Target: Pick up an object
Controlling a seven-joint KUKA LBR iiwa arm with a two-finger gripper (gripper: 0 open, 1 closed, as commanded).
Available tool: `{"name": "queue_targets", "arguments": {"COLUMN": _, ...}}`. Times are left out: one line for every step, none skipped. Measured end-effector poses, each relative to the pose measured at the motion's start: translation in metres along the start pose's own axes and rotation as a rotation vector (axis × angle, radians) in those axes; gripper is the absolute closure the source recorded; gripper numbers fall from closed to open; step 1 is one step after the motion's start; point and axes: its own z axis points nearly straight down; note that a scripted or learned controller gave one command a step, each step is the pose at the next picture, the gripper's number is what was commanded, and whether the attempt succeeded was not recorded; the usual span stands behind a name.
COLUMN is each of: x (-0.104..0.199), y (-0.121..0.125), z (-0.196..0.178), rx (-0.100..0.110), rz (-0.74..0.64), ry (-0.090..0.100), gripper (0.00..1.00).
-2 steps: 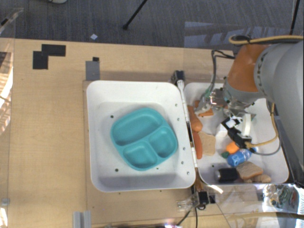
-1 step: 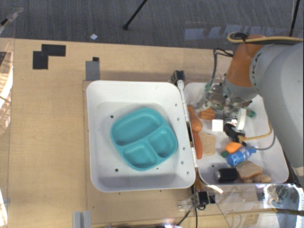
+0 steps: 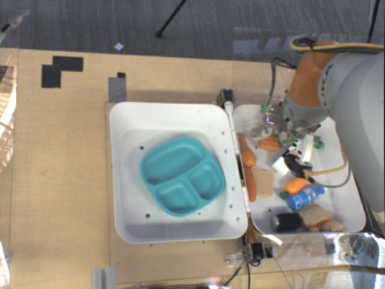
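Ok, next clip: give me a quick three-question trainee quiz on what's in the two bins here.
1. True or false: the teal tray lies in the left bin.
2. How many compartments does the tray have?
3. Over which bin is the end effector? A) left bin B) right bin C) neither

Key:
1. True.
2. Three.
3. B. It is over the top of the right bin, above the clutter that includes a blue bottle and a slice of bread.
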Motion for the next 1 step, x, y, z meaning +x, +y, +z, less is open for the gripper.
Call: {"name": "queue_targets", "arguments": {"x": 0.0568, "y": -0.0264, "z": -0.0938, "rx": -0.006, "rz": 0.005, "ry": 0.004, "gripper": 1.00}}
